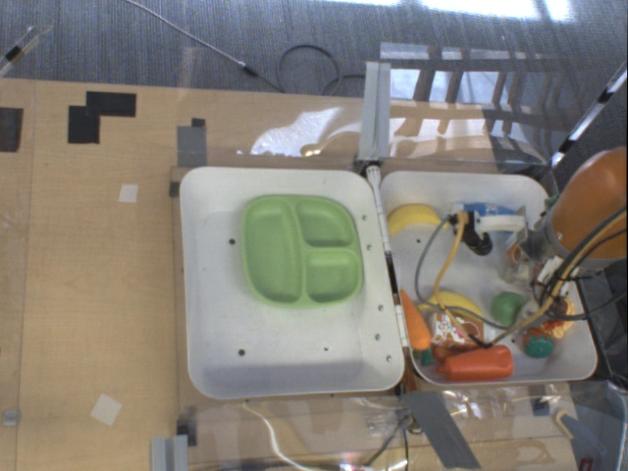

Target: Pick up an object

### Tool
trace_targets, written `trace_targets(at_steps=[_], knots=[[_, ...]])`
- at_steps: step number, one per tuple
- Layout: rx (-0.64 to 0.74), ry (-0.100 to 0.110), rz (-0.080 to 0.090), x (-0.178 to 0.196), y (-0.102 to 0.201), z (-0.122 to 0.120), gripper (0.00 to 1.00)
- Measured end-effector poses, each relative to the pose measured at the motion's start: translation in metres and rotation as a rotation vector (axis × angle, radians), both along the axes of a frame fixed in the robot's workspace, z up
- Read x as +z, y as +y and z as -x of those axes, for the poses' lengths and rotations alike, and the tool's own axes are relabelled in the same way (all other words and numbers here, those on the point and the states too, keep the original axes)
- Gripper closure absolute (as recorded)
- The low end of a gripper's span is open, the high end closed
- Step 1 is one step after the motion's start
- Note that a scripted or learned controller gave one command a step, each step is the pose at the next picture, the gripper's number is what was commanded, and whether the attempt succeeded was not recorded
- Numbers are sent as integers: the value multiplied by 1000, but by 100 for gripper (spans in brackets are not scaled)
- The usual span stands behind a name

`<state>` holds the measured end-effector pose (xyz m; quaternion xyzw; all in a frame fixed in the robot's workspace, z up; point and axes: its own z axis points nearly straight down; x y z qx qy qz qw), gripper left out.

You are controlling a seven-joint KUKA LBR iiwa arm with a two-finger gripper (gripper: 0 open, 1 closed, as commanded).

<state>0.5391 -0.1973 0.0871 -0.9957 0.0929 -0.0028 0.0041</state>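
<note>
Green toy [507, 307] lies just beside the gripper [522, 258]

Two bins [211, 361] [442, 186], one green plate [299, 248] — two bananas [414, 217] [461, 304], one carrot [416, 327]

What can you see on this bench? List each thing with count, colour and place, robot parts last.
left bin: 1, white, bench left
right bin: 1, white, beside it
divided plate: 1, green, middle of left bin
curved pieces: 2, yellow, right bin, far side and middle
carrot: 1, orange, right bin, left wall
long piece: 1, red-orange, right bin, near edge
round piece: 1, green, right bin, right of middle
packet: 1, patterned, right bin, beside carrot
arm: 1, grey with orange band, above right bin
</note>
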Motion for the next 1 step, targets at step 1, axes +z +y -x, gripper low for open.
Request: trace_targets(at_steps=[1], knots=[[-3,1,3,2,61,-26,0]])
